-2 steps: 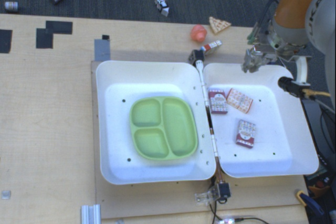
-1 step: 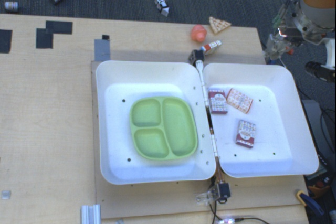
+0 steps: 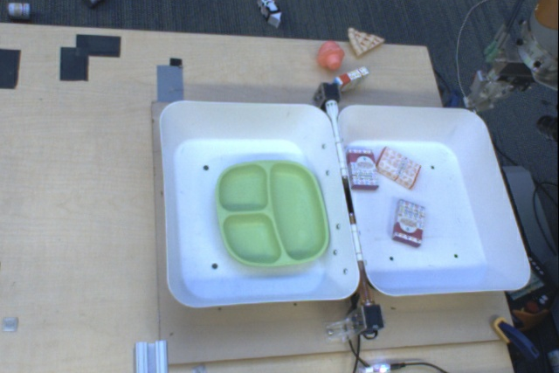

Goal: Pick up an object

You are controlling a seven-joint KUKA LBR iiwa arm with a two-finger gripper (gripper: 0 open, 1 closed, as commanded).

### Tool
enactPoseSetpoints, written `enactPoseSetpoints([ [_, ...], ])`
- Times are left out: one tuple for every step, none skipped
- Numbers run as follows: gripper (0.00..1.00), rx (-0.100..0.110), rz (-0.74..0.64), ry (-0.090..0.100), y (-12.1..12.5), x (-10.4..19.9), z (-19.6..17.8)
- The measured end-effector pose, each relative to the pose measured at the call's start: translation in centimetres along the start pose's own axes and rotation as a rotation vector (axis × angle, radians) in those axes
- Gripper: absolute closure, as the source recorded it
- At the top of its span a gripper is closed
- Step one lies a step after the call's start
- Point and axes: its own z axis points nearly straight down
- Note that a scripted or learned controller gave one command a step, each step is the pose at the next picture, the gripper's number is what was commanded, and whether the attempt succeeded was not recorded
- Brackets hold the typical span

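Note:
Three small flat cartons lie in the right bin [image 3: 472, 144]. A dark red carton [image 3: 362, 169] sits close to the bin's left wall, with an orange and cream carton [image 3: 398, 167] touching its right side. A red carton [image 3: 408, 222] lies apart from them, nearer the front. My gripper [image 3: 492, 87] hangs at the far right, outside the right bin's back right corner and well away from the cartons. It is small and blurred, with nothing visibly in it.
A green three-compartment plate [image 3: 272, 212] lies in the left bin [image 3: 188, 188]. Behind the bins, an orange ball [image 3: 330, 56], a toy pizza slice [image 3: 365, 40] and a small red and white item [image 3: 354, 77] rest on the bench. Loose cables run at the right.

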Motion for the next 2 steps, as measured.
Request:
enactPoseSetpoints([
  [1.00, 0.000, -0.004, 0.004, 0.1, 11.6, 2.7],
  [1.00, -0.002, 0.000, 0.001, 0.1, 6.6, -2.1],
])
